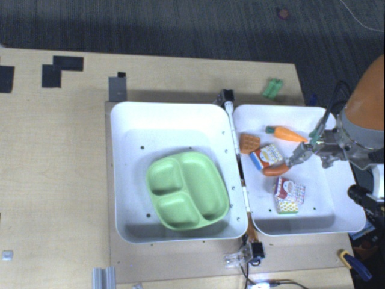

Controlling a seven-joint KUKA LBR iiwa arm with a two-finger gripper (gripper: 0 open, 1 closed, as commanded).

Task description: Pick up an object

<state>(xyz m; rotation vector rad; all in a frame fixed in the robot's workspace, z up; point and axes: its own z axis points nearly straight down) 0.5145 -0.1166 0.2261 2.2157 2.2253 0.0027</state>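
Camera view has the hand (302, 154) low in the right bin (343, 212), tips just beside the sausage (276, 170); whether it's clenched or released, I cannot tell. Nothing visibly held. Risk now: packet (269, 155) and carrot (287, 135) crowd close, so the pinch could nudge things aside.

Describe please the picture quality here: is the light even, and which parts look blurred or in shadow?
In the camera view, light is soft and fairly even; the green plate is sharp enough. The left bin has grey shadow along its near wall. The arm's orange band looks blurry at the right edge. The gripper looks smeared, so its shape is hard to read. The floor at the top is dim.
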